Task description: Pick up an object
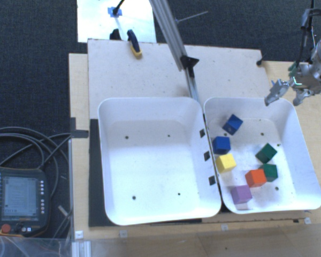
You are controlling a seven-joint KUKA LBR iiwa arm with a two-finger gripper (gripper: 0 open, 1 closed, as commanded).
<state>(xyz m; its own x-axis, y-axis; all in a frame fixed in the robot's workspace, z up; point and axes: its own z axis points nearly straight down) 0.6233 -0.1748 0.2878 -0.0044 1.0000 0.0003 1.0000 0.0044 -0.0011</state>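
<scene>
- The gripper (287, 93) was seen with its jaws open and empty, above the far rim of the right bin (305, 159).
- Seven cubes were lying inside this bin.
- The orange cube (255, 177) and a green cube (269, 171) were touching, so a descent there could be blocked.

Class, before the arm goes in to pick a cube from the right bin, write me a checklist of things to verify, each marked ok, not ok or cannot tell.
1. Cubes lie in the right bin: ok, seven.
2. End effector holds nothing: ok, its open fingers show nothing between them.
3. End effector above a cube: not ok, it hangs at the bin's far right corner.
4. A cube stands apart for grasping: ok, the tilted blue cube.
5. Orange cube is free: not ok, it touches a green cube.
6. Left bin out of the path: ok.
</scene>
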